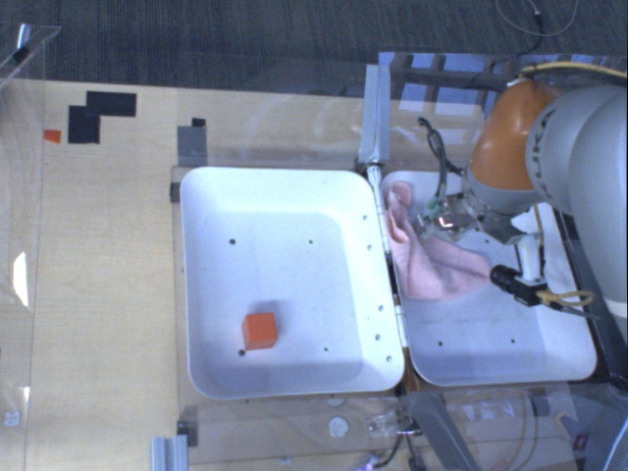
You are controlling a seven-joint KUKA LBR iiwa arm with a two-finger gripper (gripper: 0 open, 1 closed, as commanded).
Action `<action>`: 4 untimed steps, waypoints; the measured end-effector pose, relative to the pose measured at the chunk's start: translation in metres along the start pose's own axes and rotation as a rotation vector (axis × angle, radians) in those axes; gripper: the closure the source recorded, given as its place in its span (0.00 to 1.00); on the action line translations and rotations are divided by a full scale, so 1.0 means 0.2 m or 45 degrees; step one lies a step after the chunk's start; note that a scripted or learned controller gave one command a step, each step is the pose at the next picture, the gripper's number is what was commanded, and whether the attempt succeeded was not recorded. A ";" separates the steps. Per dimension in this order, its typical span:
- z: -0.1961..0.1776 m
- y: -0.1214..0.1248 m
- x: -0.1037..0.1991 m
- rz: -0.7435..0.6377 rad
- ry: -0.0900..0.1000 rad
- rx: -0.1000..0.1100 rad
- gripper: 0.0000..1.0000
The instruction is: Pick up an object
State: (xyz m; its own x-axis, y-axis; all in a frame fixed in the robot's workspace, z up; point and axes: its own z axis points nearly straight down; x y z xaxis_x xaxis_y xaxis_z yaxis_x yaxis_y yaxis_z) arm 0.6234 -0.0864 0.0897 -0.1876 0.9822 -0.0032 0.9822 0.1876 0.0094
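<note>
The left bin (211, 292) sits nearest the bottom of the view, and in its lower left part lies an orange block (260, 331), resting flat on the bin floor, well apart from the walls and from everything else. It is squat, with no clear long axis; its edges sit slightly turned against the bin's sides.

The right bin (491, 356) touches the left bin along a shared rim. In its upper left part lies a pink cloth (432, 268), crumpled and spread. Its long axis runs from the upper left, against the rim between the bins, down toward the lower right, where it fans out wider. The narrow upper end is bunched and folded against the bin wall.

Over the cloth's upper edge hangs the gripper (444, 216), low above or touching the fabric; which of the two cannot be told. The fingers are lost among cables and metal parts, so how far apart they stand cannot be told, nor whether any cloth lies between them. A black part (515, 283) with a yellow cable juts out just right of the cloth.

Behind the gripper rises the arm (579, 155), grey, with its orange band (502, 150) above the wrist, reaching in from the right.
</note>
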 end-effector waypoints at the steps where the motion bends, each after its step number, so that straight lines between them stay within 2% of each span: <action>1: -0.48 -0.11 0.07 0.006 0.002 0.003 0.00; 2: -0.17 -0.39 -0.11 -0.074 0.004 0.009 0.00; 3: -0.01 -0.26 -0.01 -0.057 -0.002 -0.006 0.00; 4: -0.01 -0.34 -0.34 -0.058 -0.005 -0.006 0.00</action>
State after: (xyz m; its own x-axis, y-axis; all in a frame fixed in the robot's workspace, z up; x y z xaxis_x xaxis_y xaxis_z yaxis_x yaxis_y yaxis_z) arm 0.5700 -0.1668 0.0917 -0.2322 0.9726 -0.0075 0.9725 0.2323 0.0135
